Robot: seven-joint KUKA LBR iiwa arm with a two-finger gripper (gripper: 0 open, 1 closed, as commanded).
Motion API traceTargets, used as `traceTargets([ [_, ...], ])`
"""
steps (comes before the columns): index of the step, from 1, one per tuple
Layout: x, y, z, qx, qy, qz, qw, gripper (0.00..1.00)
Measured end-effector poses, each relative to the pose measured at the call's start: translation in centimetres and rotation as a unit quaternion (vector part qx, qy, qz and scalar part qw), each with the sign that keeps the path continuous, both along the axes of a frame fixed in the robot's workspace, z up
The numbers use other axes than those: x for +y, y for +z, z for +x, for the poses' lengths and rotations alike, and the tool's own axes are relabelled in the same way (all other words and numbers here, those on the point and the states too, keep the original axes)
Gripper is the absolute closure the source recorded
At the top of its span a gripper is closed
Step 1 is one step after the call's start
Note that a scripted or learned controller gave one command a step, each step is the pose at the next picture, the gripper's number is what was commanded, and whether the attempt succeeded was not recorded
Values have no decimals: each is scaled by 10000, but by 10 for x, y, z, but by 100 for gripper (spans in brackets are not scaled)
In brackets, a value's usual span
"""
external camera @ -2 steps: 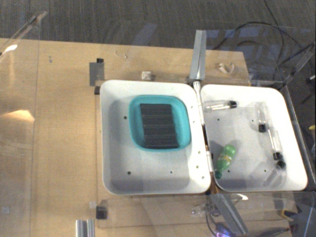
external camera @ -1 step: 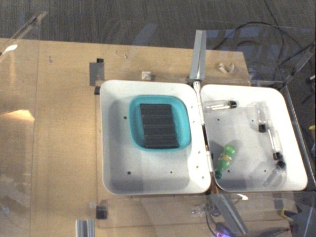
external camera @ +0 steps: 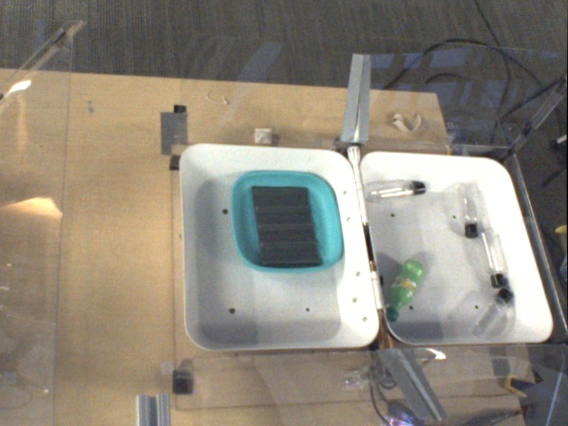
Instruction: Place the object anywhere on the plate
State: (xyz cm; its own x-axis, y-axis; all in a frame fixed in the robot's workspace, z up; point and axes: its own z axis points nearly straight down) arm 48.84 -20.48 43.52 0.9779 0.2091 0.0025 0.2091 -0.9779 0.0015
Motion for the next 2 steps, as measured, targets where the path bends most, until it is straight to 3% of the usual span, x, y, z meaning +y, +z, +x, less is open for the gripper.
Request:
traceTargets([
  [1, -1, -131, 0, 14, -27, 4, 10000, 0],
  [2, -1, -130, 0, 12, -30, 4, 10000, 0],
])
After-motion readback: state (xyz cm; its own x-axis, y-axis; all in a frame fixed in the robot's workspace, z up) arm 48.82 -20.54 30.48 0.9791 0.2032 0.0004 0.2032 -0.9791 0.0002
